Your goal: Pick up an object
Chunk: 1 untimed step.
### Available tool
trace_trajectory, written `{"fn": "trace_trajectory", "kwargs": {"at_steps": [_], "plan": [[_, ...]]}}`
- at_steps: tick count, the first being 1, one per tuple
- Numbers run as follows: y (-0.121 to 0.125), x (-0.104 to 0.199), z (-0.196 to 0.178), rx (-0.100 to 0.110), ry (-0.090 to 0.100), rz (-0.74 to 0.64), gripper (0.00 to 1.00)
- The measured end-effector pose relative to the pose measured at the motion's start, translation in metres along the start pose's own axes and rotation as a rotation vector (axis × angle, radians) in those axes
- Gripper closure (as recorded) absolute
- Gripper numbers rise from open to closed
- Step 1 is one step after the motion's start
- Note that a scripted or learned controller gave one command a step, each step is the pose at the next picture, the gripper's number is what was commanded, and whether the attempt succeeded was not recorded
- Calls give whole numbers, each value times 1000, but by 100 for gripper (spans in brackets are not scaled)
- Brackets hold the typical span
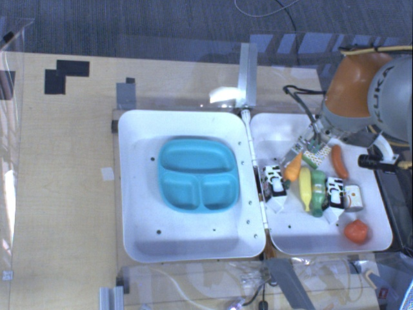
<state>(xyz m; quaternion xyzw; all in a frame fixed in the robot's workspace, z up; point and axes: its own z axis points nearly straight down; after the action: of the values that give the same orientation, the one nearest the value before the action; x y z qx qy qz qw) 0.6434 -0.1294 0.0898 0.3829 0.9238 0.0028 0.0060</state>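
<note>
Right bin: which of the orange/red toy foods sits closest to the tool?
The small orange carrot, right under the tool. The red-orange sausage lies further right, and the red tomato sits in the bin's near right corner.

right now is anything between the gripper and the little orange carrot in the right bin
Nothing visible. The gripper sits just above the orange carrot, at its upper end. The yellow piece and green piece lie beside the carrot, lower right, not over it.

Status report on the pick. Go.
Gripper low in right bin, over carrot and banana. Nothing seen held. Sausage, tomato close by.
</note>
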Motion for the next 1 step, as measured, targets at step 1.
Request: {"fn": "trace_trajectory", "kwargs": {"at_steps": [1], "plan": [[0, 0, 0, 0, 0, 0, 0]]}}
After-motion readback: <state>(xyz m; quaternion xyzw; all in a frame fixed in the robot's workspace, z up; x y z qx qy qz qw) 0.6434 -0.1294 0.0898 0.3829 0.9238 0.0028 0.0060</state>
